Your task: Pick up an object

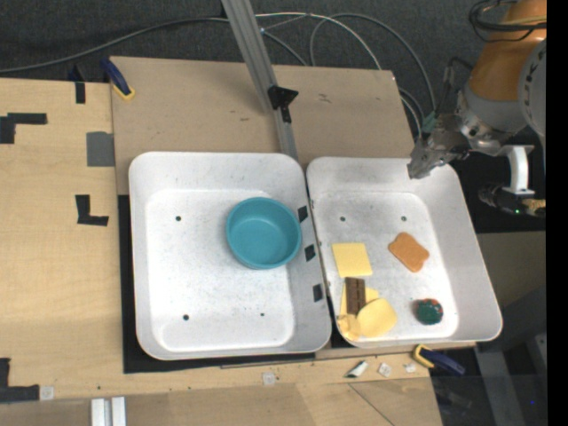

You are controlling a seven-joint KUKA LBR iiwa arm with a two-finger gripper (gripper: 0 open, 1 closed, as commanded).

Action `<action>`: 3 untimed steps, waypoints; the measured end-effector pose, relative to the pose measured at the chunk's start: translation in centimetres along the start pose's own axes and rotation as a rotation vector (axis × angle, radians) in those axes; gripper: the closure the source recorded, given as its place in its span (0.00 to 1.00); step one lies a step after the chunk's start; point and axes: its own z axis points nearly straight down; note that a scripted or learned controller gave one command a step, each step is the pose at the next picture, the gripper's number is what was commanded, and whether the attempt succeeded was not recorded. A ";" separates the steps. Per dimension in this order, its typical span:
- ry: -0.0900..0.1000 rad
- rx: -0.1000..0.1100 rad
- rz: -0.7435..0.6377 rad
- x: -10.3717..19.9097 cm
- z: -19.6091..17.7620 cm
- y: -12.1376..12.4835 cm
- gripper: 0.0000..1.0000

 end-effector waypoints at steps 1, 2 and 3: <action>0.002 0.002 -0.004 5.0 -1.2 -1.6 1.00; 0.002 0.002 -0.005 10.0 -2.2 -3.4 1.00; 0.000 0.003 -0.001 14.3 -1.9 -5.4 1.00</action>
